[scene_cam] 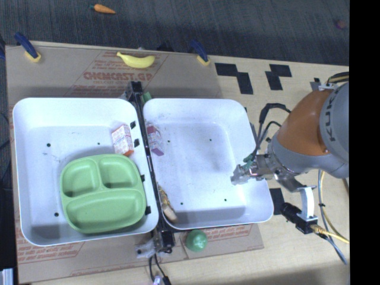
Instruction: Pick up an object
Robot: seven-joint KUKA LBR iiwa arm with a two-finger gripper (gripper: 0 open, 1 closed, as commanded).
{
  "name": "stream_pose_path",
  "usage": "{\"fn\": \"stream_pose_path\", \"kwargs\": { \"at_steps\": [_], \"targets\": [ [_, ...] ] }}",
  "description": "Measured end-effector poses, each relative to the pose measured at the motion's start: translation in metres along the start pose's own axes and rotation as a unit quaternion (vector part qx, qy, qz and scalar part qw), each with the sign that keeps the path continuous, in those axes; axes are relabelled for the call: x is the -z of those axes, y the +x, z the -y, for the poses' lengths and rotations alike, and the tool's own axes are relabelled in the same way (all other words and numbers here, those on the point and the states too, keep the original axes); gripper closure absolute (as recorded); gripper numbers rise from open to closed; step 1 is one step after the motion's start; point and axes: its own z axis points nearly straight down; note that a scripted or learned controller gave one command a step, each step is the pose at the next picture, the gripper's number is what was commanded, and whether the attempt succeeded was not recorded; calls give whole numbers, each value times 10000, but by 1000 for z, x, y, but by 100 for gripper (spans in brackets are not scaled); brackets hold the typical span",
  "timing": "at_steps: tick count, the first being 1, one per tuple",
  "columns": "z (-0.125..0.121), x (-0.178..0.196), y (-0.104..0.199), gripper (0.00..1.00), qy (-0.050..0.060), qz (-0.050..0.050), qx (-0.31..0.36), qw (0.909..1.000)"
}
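Green divided tray (104,193) lies long axis left-right in the left bin (35,123); hand (244,174) state unclear.

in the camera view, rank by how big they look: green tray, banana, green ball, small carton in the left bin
1. green tray, by far the largest
2. banana
3. carton and green ball look about alike, too close to rank

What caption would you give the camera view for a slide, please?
Arm's pincer at the right bin's right edge; green tray and carton in the left bin.
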Motion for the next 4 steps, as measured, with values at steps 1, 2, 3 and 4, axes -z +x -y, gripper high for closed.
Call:
{"fn": "stream_pose_path", "kwargs": {
  "at_steps": [1, 2, 3, 4],
  "targets": [
    [0, 38, 0, 100, -5, 2, 9, 10000],
    [1, -69, 1, 100, 12, -10, 8, 10000],
    [-40, -69, 75, 100, 15, -10, 28, 10000],
    [1, 15, 35, 100, 4, -1, 4, 10000]
  ]
}}
